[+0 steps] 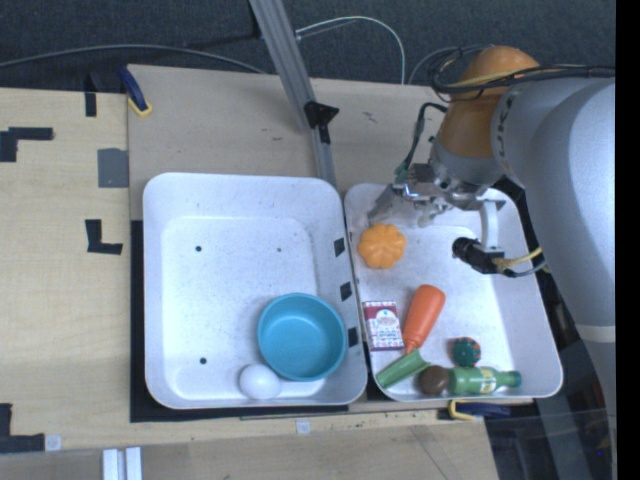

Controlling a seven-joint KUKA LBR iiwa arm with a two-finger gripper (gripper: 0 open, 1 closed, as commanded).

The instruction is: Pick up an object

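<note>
Orange pumpkin (382, 246) just below the gripper (405, 205); finger state unclear; green bottle (483, 379) partly behind brown ball (434, 379)

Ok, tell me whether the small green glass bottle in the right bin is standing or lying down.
Lying down. The small green glass bottle rests on its side on the floor of the right white bin, its neck pointing toward the bin's right wall.
</note>
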